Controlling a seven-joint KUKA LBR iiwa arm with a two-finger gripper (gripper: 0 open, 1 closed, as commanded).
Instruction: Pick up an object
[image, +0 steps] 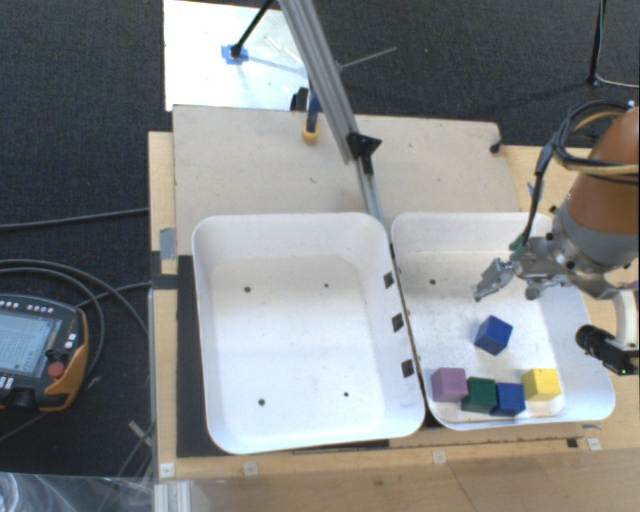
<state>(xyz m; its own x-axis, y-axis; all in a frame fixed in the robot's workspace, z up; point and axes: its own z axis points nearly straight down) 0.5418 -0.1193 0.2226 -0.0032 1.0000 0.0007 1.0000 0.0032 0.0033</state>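
The arm (600, 190) is seen entering from the right, its orange band positioned above the grey wrist, which is held over the right bin (440, 250). The gripper (497, 280) is extended leftward and slightly downward from the wrist, over the bare floor of the right bin's upper half. The state of the jaws cannot be told at this angle, and nothing is seen between them. Two shallow white bins are set side by side on the bench (250, 160); no blocks are seen on the floor of the left bin (290, 250). Five blocks are counted in the right bin. One dark blue cube (493, 335) is placed alone, tilted on an edge, below and just right of the gripper and apart from it. The remaining four are grouped along the near wall: one purple block (449, 384), one green block (480, 395), one blue block (509, 399) and one yellow block (541, 384). The green and blue blocks are touching, with the purple block just beside the green one.
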